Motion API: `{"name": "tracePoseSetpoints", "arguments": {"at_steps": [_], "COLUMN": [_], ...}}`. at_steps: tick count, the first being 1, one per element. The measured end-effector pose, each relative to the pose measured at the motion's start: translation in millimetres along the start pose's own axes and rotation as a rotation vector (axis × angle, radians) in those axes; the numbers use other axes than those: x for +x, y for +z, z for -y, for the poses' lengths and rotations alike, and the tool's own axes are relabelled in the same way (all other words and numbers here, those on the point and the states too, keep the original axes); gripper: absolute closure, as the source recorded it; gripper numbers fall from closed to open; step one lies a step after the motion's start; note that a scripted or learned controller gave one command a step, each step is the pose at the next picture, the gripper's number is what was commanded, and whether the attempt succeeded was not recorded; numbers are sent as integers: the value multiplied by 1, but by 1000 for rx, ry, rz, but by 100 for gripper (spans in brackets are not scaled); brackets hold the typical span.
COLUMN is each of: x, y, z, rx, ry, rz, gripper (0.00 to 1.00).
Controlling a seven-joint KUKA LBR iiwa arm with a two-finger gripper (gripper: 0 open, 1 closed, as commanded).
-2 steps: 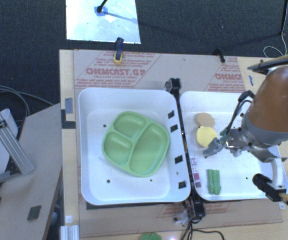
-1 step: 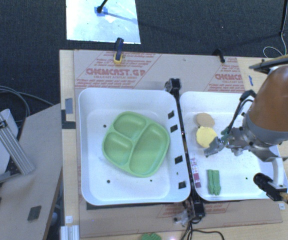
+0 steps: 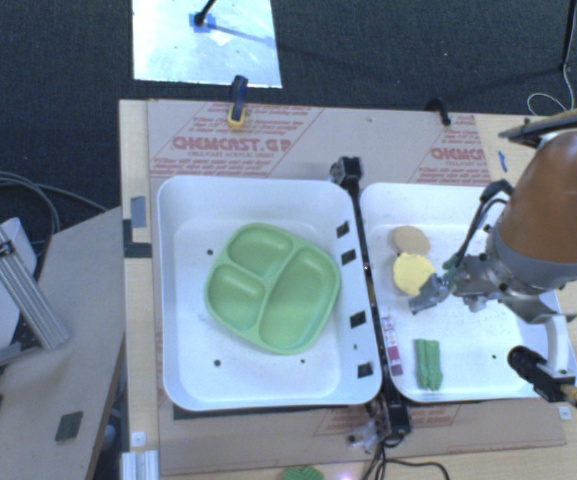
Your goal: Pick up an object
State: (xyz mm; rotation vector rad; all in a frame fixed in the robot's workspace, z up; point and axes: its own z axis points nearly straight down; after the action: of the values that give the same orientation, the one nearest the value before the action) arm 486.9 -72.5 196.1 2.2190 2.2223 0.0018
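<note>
I look down at a slant on my worktop (image 3: 268,133), a pale brown board printed with red lettering, set on dark carpet.

Two shallow white bins sit side by side on it, touching along a black divider. The left bin (image 3: 183,368) holds a light green plate (image 3: 272,286) with three compartments, lying flat near the bin's middle and turned at an angle.

My arm (image 3: 558,203) comes in from the right, its orange band broad and rounded above the grey wrist, and it hangs over the right bin (image 3: 468,383).

My claw (image 3: 430,294) points left and down over the right bin's middle, its tip just beside a yellow round object (image 3: 411,271). I cannot tell whether the tip touches it, nor how far apart my fingers stand, and I see nothing held between them.

In the right bin, three small things lie near the divider. A tan round object (image 3: 409,239) sits farthest back, touching the yellow round object just in front of it. A green block (image 3: 428,363), long and narrow, lies nearer the front edge, apart from both.
</note>
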Motion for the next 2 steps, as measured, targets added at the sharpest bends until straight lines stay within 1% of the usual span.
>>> {"name": "tracePoseSetpoints", "arguments": {"at_steps": [2], "x": [0], "y": [0], "z": [0], "rx": [0], "ry": [0], "rz": [0], "gripper": [0]}}
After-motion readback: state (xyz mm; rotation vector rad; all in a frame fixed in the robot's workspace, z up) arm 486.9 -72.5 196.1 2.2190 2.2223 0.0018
